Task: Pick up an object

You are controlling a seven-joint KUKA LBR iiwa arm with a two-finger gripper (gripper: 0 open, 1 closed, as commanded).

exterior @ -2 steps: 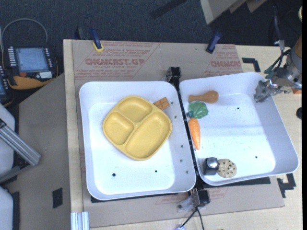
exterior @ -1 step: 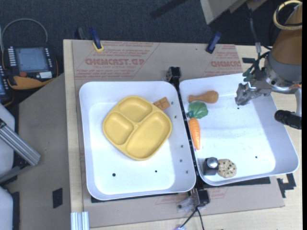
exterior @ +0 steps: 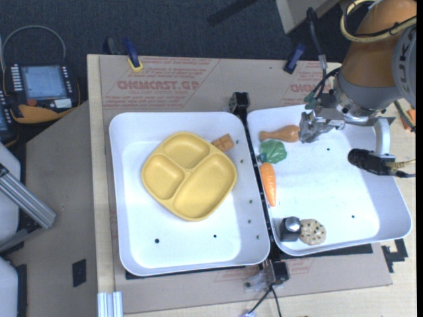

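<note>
My gripper [exterior: 308, 132] hangs over the far left part of the right bin [exterior: 344, 197], right at the fat end of a tan drumstick-shaped toy [exterior: 280, 135]. Whether the toy sits between the fingers is hidden by the gripper body. Just below lie a green leafy toy [exterior: 272, 151] and an orange carrot [exterior: 268, 183] along the bin's left wall. Near the front left corner sit a small grey and black cylinder [exterior: 291, 228] and a speckled cookie [exterior: 311, 231].
The left bin [exterior: 132, 197] holds a yellow three-part plate [exterior: 189, 175] with a small brown block [exterior: 223, 141] at its far edge. A black camera part [exterior: 370, 161] on the arm hangs over the right bin's right side.
</note>
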